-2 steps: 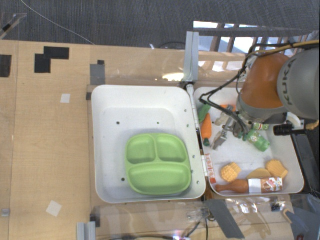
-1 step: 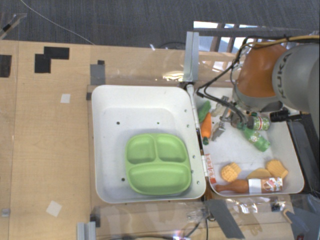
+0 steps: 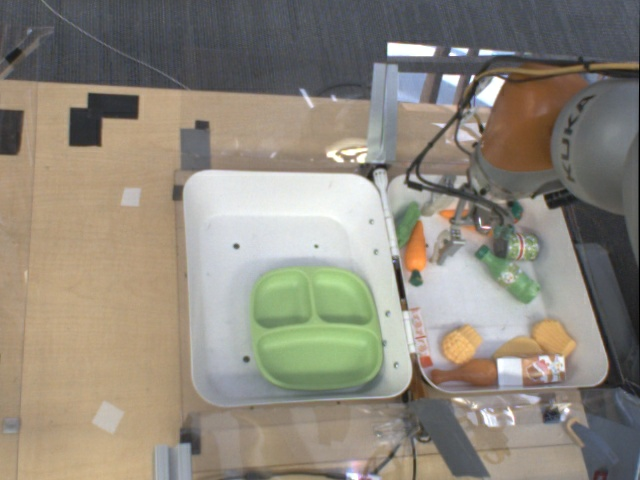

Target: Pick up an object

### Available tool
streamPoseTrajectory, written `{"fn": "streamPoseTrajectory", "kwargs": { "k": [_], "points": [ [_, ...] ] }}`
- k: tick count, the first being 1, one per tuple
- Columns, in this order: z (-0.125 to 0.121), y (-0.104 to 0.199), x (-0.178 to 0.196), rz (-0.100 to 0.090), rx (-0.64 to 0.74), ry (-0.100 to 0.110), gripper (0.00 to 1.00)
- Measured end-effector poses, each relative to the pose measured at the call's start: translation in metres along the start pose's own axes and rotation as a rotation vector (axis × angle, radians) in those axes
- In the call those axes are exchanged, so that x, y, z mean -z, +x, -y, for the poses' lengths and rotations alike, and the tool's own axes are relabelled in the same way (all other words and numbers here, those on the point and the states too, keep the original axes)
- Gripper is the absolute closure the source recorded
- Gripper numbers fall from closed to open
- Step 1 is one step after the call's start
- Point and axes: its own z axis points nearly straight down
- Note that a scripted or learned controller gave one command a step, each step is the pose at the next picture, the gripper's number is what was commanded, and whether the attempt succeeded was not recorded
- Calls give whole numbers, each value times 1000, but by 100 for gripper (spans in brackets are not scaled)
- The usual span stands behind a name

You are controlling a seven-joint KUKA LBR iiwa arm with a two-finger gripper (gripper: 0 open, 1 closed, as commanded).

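partial black lettering "ku" on the grey arm; bottle label print too small to read

Dark grey carpet runs along the far side, with a thin pale cable trailing across it. The tabletop is light wood, marked with black squares near its far edge and a few small grey patches. Even, soft light falls overall, with glare on a clear sheet.
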Motion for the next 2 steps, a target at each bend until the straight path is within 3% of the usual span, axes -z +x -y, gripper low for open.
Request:
{"fn": "streamPoseTrajectory", "kwargs": {
  "k": [1, 2],
  "points": [
    [-12, 1, -1, -2, -40, -1, 0],
    [-9, 23, -1, -3, -342, 3, 0]
  ]
}}
